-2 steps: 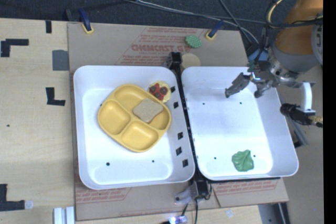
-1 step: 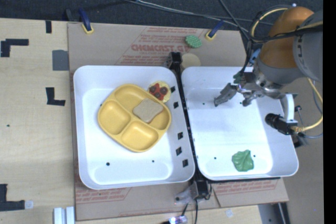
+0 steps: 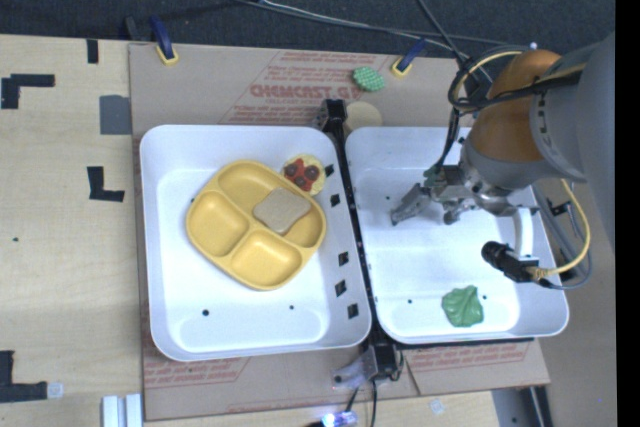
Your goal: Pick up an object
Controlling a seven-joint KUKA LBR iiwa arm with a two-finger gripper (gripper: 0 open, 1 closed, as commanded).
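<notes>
So my tool [image 3: 408, 211] is hanging low over the right bin [image 3: 400, 320], fingers looking spread and pinching nothing. Nearest pickable thing is the green leafy piece [image 3: 463, 305] sitting near the bin's front edge, well apart from where I'm pointing. Over in the left bin [image 3: 165, 315] I'm seeing a yellow divided plate [image 3: 225, 220] with a tan slice [image 3: 281, 209] on it. My worry: closing here I'm grabbing bare bin floor, and that leaf's looking flat enough to slip out.

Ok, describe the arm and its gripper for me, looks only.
The arm is grey with an orange band above the wrist. Yellow and black cables loop around it. The gripper is small, grey metal, with two slim fingers. A black cylindrical part juts out below.
</notes>
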